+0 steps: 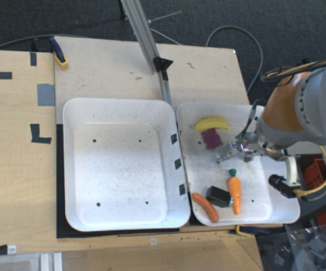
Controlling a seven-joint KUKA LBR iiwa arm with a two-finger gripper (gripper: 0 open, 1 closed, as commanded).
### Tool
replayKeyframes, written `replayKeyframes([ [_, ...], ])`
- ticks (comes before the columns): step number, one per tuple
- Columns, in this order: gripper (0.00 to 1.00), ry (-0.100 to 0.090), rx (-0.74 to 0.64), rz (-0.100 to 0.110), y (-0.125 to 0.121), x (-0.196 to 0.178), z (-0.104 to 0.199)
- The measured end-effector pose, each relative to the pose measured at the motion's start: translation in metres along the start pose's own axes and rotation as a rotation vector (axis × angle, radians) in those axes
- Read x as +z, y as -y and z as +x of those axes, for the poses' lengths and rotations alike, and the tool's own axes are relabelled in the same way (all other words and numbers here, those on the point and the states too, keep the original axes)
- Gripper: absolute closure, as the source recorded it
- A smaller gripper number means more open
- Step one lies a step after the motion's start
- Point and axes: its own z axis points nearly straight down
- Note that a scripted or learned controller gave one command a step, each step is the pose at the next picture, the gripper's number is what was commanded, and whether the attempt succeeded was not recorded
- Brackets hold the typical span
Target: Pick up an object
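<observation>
a pale wooden bench (16, 123) is seen on dark carpet (236, 10), bearing two shallow white speckled bins. the left bin (118, 162) is flanked by the right bin (264, 208), in which a curved yellow banana (212, 123), a purple block (211, 138), a tapered orange carrot (234, 194), a black block (218, 196) and an orange sausage shape (206, 206) are scattered. the gripper (230, 153) is poised low above this bin, just right of the purple block; whether it is released or clenched cannot be told.

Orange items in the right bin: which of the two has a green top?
The carrot, lying nearly upright in the picture just below the gripper, has a green top. The other orange piece lies slanted at the bin's front edge, left of the black block.
</observation>
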Motion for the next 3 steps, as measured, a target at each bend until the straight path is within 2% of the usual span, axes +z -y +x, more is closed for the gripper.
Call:
replayKeyframes([
  [1,1.00,-0.002,-0.001,0.001,0.000,-0.011,0.001],
  [3,1.00,0.001,-0.001,-0.008,-0.010,-0.136,0.000],
])
